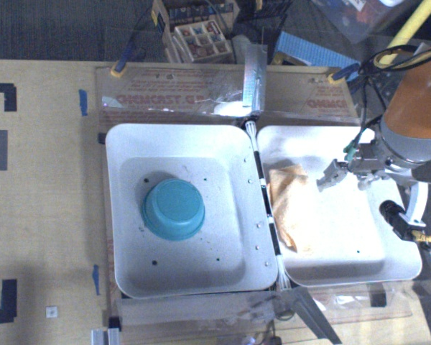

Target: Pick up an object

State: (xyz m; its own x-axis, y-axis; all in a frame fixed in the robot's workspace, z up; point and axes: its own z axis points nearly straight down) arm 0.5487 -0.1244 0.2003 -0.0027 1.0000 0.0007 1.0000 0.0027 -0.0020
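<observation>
A teal upturned bowl (174, 208) sits in the left bin (126, 149), a little left of its middle. A tan crumpled cloth or paper piece (290, 201) lies along the left side of the right bin (345, 264). My gripper (334, 175) hangs over the upper middle of the right bin, just right of the tan piece and apart from it. The arm's grey wrist with the orange band comes in from the right edge. Nothing shows between the gripper's tips.
A metal divider rail (262, 192) separates the two bins. Cardboard with clear plastic (179, 99) lies behind the bins. Boxes, a rack and cables stand beyond the bench. Bare wood bench lies to the left.
</observation>
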